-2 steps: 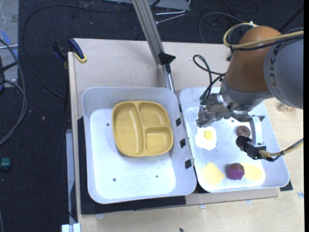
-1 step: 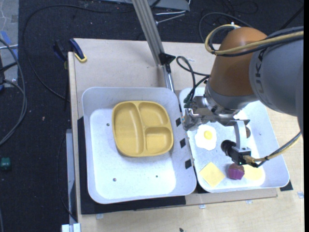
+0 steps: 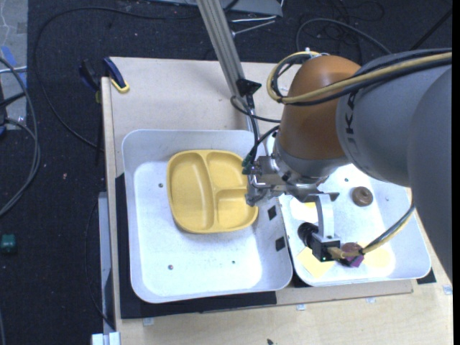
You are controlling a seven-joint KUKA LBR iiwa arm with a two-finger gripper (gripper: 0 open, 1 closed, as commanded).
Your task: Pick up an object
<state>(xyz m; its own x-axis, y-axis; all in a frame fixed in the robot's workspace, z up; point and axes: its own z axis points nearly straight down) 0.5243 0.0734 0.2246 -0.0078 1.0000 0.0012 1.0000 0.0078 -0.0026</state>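
Yellow divided plate (image 3: 208,191) lay in left white bin (image 3: 144,264), toward bin's upper right part. Tool (image 3: 253,185) was at plate's right rim, arm (image 3: 374,121) above right bin (image 3: 410,264). Tool state: cannot tell. Small brown disc (image 3: 361,196) lay in right bin.

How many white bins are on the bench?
2. The left bin holds a yellow tray. The right bin lies beside it, partly covered by the arm. Things under the arm may be hidden.
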